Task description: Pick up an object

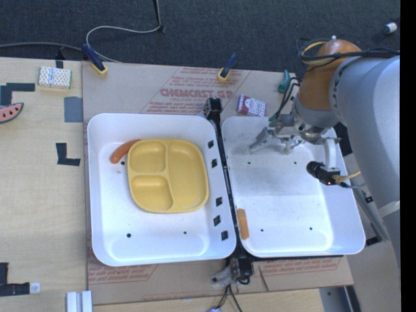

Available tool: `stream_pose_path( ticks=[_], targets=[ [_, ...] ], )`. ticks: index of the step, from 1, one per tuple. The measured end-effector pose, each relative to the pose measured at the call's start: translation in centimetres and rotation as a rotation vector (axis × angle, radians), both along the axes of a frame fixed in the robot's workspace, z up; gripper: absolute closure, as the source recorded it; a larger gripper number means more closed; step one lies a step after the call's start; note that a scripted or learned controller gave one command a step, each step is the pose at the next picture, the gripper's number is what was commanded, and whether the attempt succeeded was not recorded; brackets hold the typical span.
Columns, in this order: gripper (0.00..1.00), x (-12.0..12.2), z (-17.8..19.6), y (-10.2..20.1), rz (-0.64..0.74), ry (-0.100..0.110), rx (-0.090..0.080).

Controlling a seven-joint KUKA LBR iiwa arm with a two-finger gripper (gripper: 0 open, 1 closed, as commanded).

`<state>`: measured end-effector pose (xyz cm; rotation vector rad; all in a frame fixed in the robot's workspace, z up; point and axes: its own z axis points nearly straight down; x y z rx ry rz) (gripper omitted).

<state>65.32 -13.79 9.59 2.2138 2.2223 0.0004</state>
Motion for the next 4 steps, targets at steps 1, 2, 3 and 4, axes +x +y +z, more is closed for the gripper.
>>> stream_pose_path(
  ticks=[1,2,3,4],
  targets=[
    [1.0,0.0,0.9,0.1,0.001,0.001,0.001],
    [0.0,0.0,0.9,0.1,0.001,0.001,0.0],
    [0.0,-0.1,-1.1,3.6,-0.002,0.003,0.002],
    [1.0,0.0,0.0,3.6,-0.001,0.001,0.0]
  ],
)
